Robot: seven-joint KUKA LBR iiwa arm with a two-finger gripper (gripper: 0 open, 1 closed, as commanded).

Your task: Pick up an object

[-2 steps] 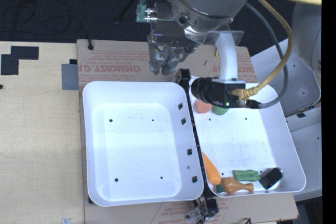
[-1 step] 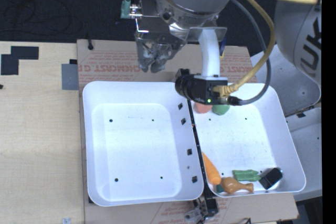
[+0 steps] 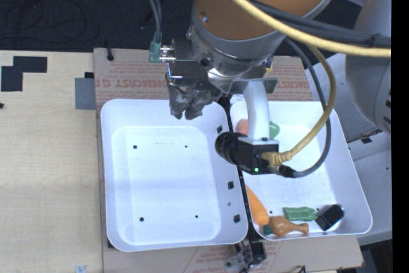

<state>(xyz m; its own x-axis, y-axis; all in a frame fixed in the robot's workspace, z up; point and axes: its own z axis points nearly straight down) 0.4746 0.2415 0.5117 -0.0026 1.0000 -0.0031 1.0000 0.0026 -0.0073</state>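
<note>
Gripper [image 3: 188, 107] hung over the far rim of the left bin [image 3: 114, 156], open or closed not discernible, while the orange carrot [image 3: 257, 204] and green piece [image 3: 299, 213] lay in the right bin [image 3: 358, 201]; descending here risked closing on nothing or striking the rim.

Bright even light, soft shadows, sharp focus

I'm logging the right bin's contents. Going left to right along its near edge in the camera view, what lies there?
Orange carrot → tan toy piece → green piece → black block.
</note>
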